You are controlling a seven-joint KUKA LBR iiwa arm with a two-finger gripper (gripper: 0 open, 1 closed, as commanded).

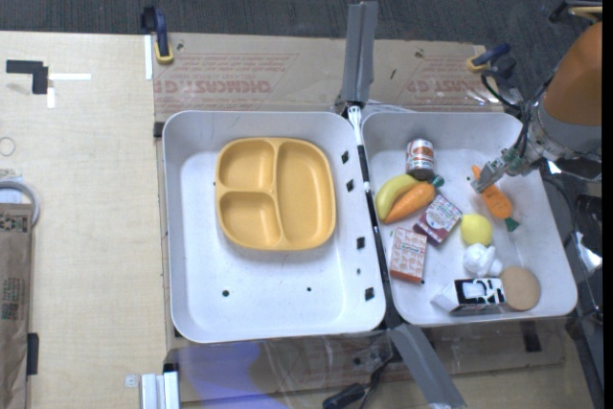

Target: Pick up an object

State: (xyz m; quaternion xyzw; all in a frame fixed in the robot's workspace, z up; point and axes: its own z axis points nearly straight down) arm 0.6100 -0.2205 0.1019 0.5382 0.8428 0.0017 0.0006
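The right bin (560,235) holds several small items. A small orange carrot with a green tip (497,203) lies near its right wall. My gripper (490,174) reaches in from the right and hovers just above the carrot's upper end, close to it. Further left are a can (420,156), a yellow banana (390,194), a larger carrot (415,198), a red carton (441,217) and a second carton (409,255). A lemon (476,229), a white garlic bulb (479,258), a black-and-white box (477,294) and a tan disc (520,287) lie toward the front.
The left bin (187,235) holds a yellow divided plate (276,193). A grey divider post (360,53) rises between the bins at the back. Cardboard (249,72) lies behind them, with clamps at its corners.
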